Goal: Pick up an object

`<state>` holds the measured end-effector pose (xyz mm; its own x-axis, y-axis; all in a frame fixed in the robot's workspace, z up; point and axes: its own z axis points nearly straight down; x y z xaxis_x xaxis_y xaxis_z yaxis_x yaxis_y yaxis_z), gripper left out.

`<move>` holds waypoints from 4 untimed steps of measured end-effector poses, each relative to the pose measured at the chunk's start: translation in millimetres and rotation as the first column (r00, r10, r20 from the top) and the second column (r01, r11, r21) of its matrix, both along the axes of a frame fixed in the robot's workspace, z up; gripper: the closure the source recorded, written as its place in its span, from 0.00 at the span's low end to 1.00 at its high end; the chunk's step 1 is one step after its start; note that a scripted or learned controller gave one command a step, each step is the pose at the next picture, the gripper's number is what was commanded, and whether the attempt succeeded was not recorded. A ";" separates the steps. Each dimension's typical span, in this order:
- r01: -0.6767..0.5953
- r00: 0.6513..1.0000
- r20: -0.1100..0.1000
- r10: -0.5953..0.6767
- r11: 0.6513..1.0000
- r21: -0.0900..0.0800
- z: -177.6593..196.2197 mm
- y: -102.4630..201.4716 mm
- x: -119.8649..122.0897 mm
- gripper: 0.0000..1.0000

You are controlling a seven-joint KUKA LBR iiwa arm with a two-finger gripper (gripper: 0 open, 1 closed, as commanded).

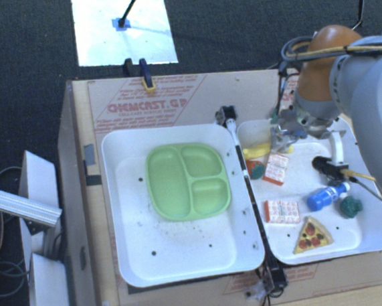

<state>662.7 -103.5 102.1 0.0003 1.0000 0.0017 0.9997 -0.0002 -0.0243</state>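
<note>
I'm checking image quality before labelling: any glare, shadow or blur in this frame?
Camera view: the bright sheet on the floor is washed out; both white bins look evenly lit with soft shadows; the arm at right is near and slightly blurred; the small toys, like the pizza slice, lack fine detail.

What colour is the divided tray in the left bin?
Light green. The divided tray shows plainly in the camera view, lying flat in the left bin.

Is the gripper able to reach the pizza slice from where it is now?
Probably yes. The pizza slice lies flat near the right bin's front edge with open floor around it. The gripper is at the bin's back, and only the cracker pack lies close to the slice.
</note>
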 end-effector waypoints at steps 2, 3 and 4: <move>-0.008 1.000 -0.008 0.008 1.000 0.006 -20.9 -21.0 0.1 0.00; -0.005 1.000 0.015 0.005 1.000 -0.001 6.1 1.7 4.1 0.00; -0.002 1.000 0.029 0.002 1.000 -0.003 51.9 -21.9 6.8 0.00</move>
